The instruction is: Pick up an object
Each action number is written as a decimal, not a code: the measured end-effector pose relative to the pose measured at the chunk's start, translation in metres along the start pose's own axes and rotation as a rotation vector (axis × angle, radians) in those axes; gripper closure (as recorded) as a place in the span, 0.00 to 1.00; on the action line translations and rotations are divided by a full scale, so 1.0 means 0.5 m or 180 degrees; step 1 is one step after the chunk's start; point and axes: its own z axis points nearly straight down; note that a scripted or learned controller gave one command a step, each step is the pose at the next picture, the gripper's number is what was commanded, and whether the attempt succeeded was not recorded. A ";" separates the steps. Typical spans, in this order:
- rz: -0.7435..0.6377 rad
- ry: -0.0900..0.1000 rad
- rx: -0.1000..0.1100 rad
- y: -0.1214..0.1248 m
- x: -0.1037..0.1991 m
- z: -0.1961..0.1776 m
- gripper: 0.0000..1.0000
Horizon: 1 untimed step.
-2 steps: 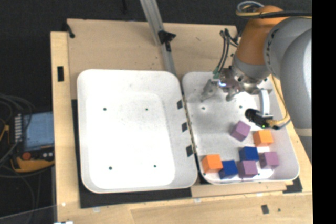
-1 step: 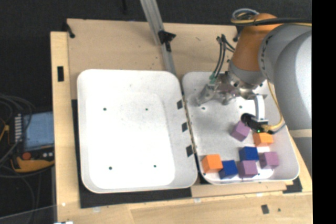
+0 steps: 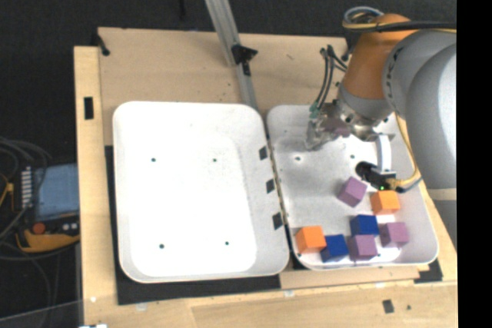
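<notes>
The arm (image 3: 400,81) reached in from three o'clock, its grey bulk cut off at the frame edge and covering the right bin's (image 3: 307,165) upper right corner. The gripper (image 3: 317,133) hung over the bin's twelve o'clock end, above bare white floor; whether it was clenched or released, I could not tell, too small and blurred. Nothing was visible between its tips.

Down toward six o'clock sat the blocks, well apart from the gripper: a purple cube (image 3: 352,190) alone near the centre, an orange cube (image 3: 385,201) just beside it at four o'clock, partly tucked under cabling. Along the bottom wall were an orange block (image 3: 310,237), a blue block (image 3: 334,247), a purple block (image 3: 362,246), another blue one (image 3: 364,225) and a purple one (image 3: 397,233), crowded so their edges ran together.

The left bin (image 3: 192,188) lay at nine o'clock.
</notes>
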 end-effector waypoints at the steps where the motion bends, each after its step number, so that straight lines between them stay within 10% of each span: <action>1: -0.0007 0.0004 -0.0006 0.011 -0.005 -0.089 1.00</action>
